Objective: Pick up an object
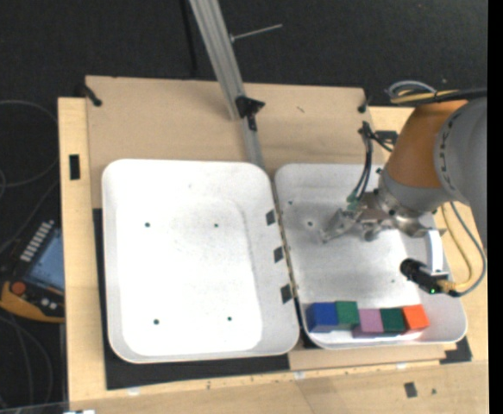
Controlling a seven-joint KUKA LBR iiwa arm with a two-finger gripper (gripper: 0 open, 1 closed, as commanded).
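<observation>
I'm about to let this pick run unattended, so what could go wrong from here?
The blocks sit in a tight row against the right bin's near wall, so fingers may find no gap and miss. The gripper is well away from that row, so closing here would likely grab nothing. Pushing one block could jam or nudge its neighbours.

My arm (441, 158) is grey, banded orange; the bins (191, 257) are white; the blocks (367, 317) run blue, green, pink, green, orange.

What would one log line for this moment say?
gripper: over right bin, nothing held | blocks: blue, green, pink, orange, near edge
</observation>
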